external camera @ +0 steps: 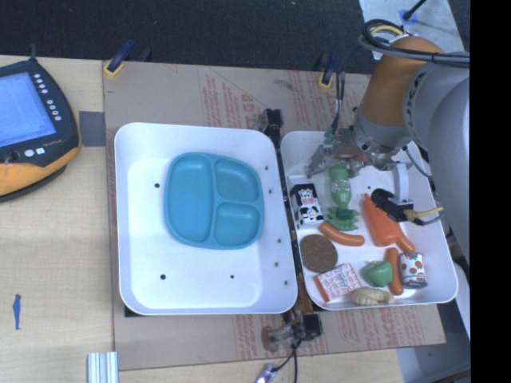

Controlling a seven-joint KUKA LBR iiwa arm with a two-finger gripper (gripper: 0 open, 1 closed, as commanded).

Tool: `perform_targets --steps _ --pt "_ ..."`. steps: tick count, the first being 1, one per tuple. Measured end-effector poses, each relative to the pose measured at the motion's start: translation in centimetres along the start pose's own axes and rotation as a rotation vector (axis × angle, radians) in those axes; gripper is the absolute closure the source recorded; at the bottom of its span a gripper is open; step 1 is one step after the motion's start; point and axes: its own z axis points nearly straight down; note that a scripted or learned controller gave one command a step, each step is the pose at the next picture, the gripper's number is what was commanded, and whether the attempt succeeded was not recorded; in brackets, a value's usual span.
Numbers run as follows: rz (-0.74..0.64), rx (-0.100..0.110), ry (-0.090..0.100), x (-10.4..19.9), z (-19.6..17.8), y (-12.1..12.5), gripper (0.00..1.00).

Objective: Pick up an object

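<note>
My gripper [341,159] hangs over the far end of the right bin [437,292], reaching in from the right. It is open, with its fingers spread to either side of the top of a green bottle [341,190] that lies just below it. Nothing is held between the fingers. Close by in the same bin lie a cow-patterned box [306,204], a sausage [342,234], an orange carrot [383,226] and a brown round cookie [318,253].
Nearer the front of the right bin are a red-and-white packet [338,281], a green pepper [378,274], a pale potato-like piece [367,296] and a small can [413,269]. The left bin [136,214] holds a blue divided plate [214,199]. A tablet [28,126] sits at the far left.
</note>
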Motion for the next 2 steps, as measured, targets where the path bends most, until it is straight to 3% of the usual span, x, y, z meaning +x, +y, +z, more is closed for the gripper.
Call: perform_targets --steps 1,2 --pt "-0.002 0.001 -0.001 -0.1 -1.0 0.0 1.00" --pt "0.001 -0.003 0.002 5.1 -14.6 -2.2 1.00"
